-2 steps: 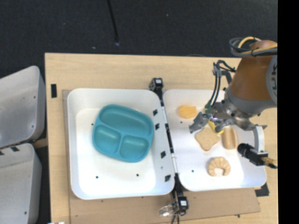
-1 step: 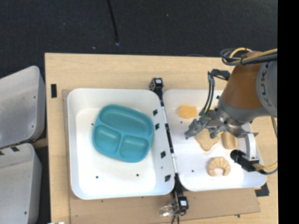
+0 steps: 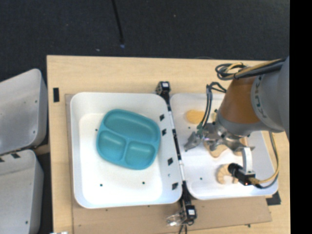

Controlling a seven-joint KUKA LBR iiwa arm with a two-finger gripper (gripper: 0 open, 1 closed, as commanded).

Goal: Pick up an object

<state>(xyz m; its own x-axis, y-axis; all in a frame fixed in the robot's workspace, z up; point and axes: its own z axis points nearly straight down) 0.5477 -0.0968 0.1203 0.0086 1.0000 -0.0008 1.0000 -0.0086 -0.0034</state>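
Tan object (image 3: 195, 116) lying crosswise in right bin (image 3: 209, 189) — arm reaching in from right, gripper (image 3: 194, 141) fingers spreading apart.

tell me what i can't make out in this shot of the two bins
- Gripper, camera view: small and dark under the arm's wrist, so whether its fingers are open or shut is unclear.
- Tan object below the wrist: partly covered by the arm, shape unclear.
- Right bin: its far right side is hidden by the arm.
- Pale object: partly hidden by a black fitting, identity unclear.
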